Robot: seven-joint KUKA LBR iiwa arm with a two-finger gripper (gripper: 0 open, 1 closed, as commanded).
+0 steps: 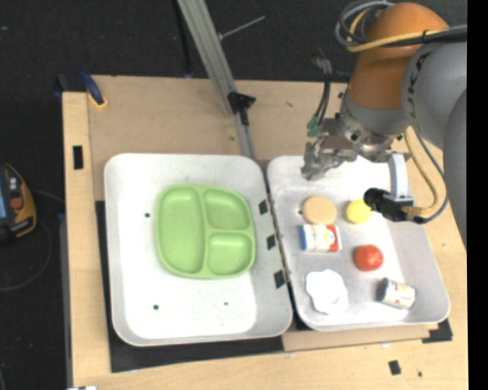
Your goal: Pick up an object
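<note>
Nearest the camera, at the front of the right bin (439,299), sit a white lumpy object (325,291) and a small white cylindrical container (398,293) lying on its side. Behind them, toward the bin's middle, sit a red ball-like item (368,257), a small boxed carton with red and blue print (320,238), a tan round item (319,210) and a yellow round item (358,212).

The left bin (130,218) carries a green divided tray (205,231), lying flat.

Task status: no pick is completed. All listed objects rest on the bin floor. The gripper (315,162) hangs over the back left corner of the right bin, near the tan round item but apart from it. Nothing is visible between its fingers. Whether the pincer is released or clenched cannot be determined from this angle.

Remaining steps, as a judgement: select one object, descend over it, close on it, lift.

Orientation of candidate objects:
1. Tan, yellow and red items: round, no distinct long axis; approach direction is not critical.
2. Carton: long axis runs roughly left to right in the camera view; printed face upward.
3. Cylindrical container: tipped over, long axis running roughly left to right, slightly slanted; one end points toward the bin's right wall.

The tan round item lies closest to the gripper and is the likeliest target.
</note>
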